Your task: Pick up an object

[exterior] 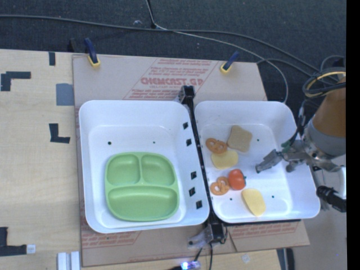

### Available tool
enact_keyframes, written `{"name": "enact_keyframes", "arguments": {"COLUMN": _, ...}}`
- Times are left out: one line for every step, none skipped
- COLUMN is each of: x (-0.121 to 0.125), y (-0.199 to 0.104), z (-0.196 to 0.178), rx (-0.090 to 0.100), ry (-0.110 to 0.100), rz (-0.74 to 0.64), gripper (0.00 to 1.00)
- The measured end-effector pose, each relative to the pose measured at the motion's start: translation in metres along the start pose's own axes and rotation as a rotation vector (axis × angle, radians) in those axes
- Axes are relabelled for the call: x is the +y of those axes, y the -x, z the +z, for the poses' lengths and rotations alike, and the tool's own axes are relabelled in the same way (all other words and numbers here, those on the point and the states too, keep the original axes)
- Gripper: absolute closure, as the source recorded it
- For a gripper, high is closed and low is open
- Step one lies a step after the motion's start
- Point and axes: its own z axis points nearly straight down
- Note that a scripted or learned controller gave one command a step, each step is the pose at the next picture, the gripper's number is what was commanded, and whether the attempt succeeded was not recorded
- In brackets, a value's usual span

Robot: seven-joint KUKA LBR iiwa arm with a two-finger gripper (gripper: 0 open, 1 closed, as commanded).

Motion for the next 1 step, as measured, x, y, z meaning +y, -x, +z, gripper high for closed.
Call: {"name": "enact_keyframes", "arguments": {"x": 0.0073, "y": 0.0009, "z": 0.0472, "rx": -0.001, "ry": 0.000, "rz": 0.000, "gripper": 0.00}}
